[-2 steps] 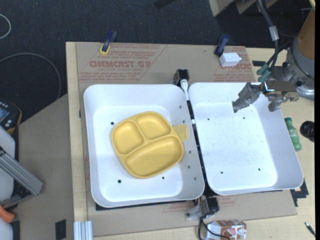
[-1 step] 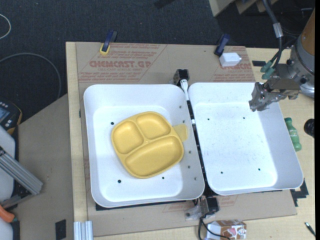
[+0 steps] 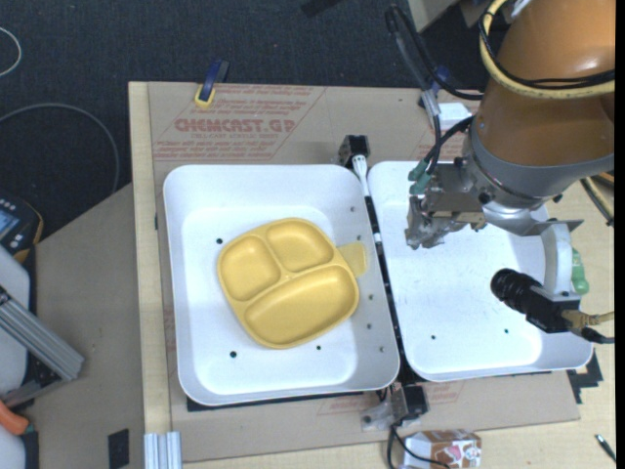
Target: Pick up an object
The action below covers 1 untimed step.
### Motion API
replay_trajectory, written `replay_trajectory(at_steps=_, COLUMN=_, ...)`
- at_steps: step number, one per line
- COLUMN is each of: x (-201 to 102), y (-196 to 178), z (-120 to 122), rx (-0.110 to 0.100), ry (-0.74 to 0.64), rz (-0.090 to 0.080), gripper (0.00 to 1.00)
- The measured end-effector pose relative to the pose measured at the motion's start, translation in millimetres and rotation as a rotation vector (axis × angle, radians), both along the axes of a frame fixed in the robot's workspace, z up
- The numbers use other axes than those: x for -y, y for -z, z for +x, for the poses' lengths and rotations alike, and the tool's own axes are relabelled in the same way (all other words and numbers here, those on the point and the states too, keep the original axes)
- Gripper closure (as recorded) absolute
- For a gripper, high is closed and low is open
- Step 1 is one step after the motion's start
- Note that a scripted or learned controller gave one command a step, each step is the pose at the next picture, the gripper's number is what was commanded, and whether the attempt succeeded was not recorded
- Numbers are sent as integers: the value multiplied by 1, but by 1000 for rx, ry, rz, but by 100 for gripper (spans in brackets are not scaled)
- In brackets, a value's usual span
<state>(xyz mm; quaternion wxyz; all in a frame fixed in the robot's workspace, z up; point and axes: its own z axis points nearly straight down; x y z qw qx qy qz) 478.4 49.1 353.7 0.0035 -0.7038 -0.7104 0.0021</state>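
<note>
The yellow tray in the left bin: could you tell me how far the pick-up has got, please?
Nothing looks done yet: the yellow tray lies flat in the left bin. In hand: the gripper hangs over the right bin, apart from the tray. Left: crossing over, grasping and lifting it.

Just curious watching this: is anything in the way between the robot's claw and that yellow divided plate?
Only the raised rims where the two bins meet. The gripper hangs over the right bin; the yellow plate lies in the left bin, nothing on top of it.
</note>
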Motion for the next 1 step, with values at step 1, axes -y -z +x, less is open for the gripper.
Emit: replay_trajectory(at_steps=1, x=-25, y=-72, z=2, rx=17, ry=6, rz=0, gripper=100)
